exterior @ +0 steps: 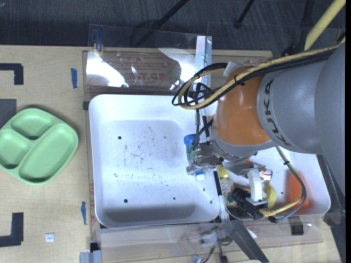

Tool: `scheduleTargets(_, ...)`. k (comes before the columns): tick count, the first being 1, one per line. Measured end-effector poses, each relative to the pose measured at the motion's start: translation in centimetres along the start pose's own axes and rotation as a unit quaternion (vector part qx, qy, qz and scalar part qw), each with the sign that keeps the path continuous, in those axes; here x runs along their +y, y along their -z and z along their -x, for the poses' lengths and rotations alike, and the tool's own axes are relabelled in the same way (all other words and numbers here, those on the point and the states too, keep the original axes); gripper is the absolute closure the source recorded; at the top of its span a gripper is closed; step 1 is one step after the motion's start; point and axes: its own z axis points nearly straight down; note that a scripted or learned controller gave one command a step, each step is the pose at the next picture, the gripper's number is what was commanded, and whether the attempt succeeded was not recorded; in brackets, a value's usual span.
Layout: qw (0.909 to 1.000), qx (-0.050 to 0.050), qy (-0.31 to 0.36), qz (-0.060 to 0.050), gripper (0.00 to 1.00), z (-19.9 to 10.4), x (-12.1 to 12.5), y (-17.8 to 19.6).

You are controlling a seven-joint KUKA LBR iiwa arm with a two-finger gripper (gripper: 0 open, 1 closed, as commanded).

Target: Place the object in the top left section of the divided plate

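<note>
The green divided plate (pixel 37 145) lies on the wooden bench at the far left, outside the bins. Its top left section (pixel 33 122) holds nothing that I can see. The arm's grey and orange wrist hangs over the wall between the two bins. My gripper (pixel 201 163) points down at the left bin's right edge, far to the right of the plate. A small blue bit (pixel 189 141) shows just beside the gripper; I cannot tell whether it is held. The arm hides most of the right bin.
The left white bin (pixel 109 201) has a scuffed floor. In the right bin (pixel 315 201) lie an orange item (pixel 293 190), a yellow piece (pixel 270 193) and a red-and-white item (pixel 265 174). A clear plastic panel (pixel 142 64) stands behind the bins.
</note>
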Motion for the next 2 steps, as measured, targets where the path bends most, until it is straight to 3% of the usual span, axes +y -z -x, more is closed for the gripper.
scheduleTargets(1, 0.9993, 0.000, 0.037, 0.008, 1.00, -3.6, 6.5, -9.4)
scheduleTargets(2, 0.9983, 0.000, 0.059, 0.008, 1.00, -8.5, 11.3, -9.3)
